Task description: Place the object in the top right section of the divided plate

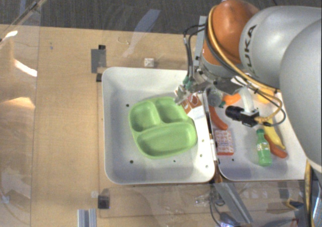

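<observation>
Hand, one, at centre frame over the upper right rim of the divided plate, hanging from the grey arm with its orange band; something small and brown-and-white sits right at its tip, but whether that is gripped or merely lying below cannot be told, nor how far the hand is open. Nearest the lower edge of the frame: left bin, one, white and shallow, bearing the divided plate, one, green, three sections, all bare of objects. Right bin, one, touching the left along their shared wall, bearing a green bottle, a flat red-and-white packet, a red-orange carrot-like piece, a yellow-and-red item and an orange piece, one of each. Brown-and-white thing judged the task's object: likely light and stiff, possibly a small carton, best pinched across its narrow sides. Farthest, upper frame: pale wooden surface, with one small cube just beyond the left bin.
</observation>
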Controlling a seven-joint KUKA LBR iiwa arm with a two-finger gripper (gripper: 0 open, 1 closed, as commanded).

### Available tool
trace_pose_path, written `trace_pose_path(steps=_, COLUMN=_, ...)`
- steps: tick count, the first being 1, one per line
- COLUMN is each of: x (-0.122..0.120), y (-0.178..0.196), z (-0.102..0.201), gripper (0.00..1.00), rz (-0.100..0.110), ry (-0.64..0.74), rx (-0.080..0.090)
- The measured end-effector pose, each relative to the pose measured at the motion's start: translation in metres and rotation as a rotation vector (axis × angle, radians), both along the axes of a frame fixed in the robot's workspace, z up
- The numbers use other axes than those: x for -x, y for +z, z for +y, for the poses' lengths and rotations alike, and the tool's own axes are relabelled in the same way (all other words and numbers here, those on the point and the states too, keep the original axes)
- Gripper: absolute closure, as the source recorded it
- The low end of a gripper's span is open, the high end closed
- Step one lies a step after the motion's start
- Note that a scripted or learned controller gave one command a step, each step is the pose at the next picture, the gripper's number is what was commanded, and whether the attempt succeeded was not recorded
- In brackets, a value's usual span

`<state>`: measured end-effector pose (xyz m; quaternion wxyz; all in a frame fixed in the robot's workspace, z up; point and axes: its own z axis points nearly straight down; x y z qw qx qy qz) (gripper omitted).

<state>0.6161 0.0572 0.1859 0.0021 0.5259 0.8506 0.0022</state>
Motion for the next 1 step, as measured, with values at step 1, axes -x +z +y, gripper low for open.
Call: trace_pose_path(steps=1, x=-0.0001, y=0.0001, z=-0.0003, gripper=0.00, rz=0.000, ry=0.000, rx=0.000)
